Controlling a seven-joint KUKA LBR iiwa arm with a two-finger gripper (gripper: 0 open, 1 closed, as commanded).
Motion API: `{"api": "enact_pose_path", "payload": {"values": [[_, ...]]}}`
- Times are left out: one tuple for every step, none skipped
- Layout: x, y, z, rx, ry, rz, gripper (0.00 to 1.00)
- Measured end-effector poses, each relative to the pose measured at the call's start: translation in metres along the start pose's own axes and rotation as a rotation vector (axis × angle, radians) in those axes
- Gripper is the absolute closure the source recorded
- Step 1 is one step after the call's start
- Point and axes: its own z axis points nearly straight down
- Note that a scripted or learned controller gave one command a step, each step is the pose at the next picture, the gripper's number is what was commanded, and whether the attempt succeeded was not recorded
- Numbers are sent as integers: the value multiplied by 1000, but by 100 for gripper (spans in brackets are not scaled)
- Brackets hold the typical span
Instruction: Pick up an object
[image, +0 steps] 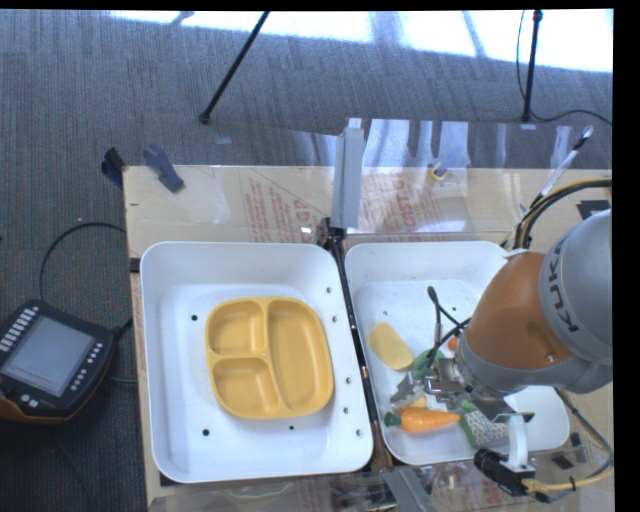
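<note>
The right bin (420, 262) holds a pale yellow oval piece (391, 346), an orange carrot with a green top (427, 420), a thin dark utensil handle (434, 305) and some green bits beside the wrist. My gripper (428, 385) is low in this bin, just above the carrot and to the right of the yellow piece. The arm's orange band and grey wrist cover much of the bin's right half. The left bin (180, 290) carries a yellow three-compartment plate (268, 356).
A vertical grey post (347, 180) stands behind the seam between the two bins. A handheld control pendant (48, 358) lies on the floor to the left. A clear panel stands along the back of the bench.
</note>
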Motion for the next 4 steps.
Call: {"api": "enact_pose_path", "payload": {"values": [[-1, 0, -9, 1, 1, 5, 100], [0, 0, -9, 2, 1, 5, 0], [0, -1, -18, 6, 3, 8, 100], [0, -1, -17, 6, 3, 8, 0]]}}
